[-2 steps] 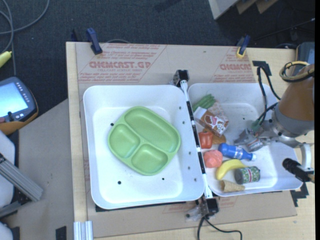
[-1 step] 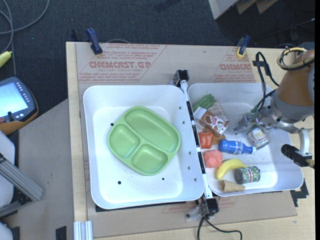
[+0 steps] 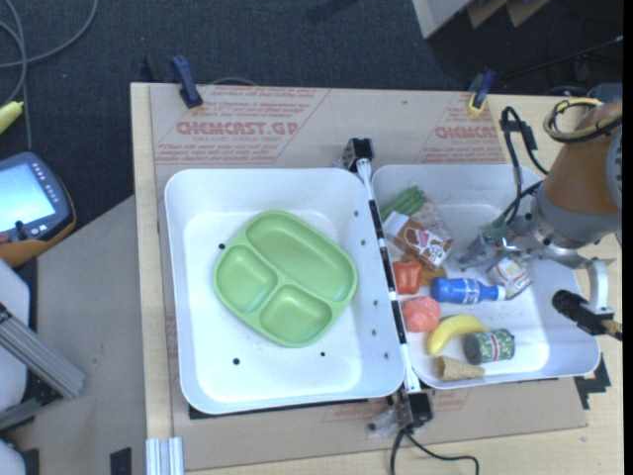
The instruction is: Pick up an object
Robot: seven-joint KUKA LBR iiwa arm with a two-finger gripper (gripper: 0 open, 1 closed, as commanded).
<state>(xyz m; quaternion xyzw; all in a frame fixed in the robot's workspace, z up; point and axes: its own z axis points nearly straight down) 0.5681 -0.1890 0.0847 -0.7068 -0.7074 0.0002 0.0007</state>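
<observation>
With the gripper [image 3: 502, 255] low at the right bin's [image 3: 569, 359] middle right, its opening and hold unreadable, the 1 blue bottle [image 3: 465, 290] lying just beside it risked being knocked aside.

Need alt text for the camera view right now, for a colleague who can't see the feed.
The arm's hand is low in the right bin, among small items: a blue bottle, a banana, a dark can and snack packets. The left bin holds a green divided plate.
</observation>
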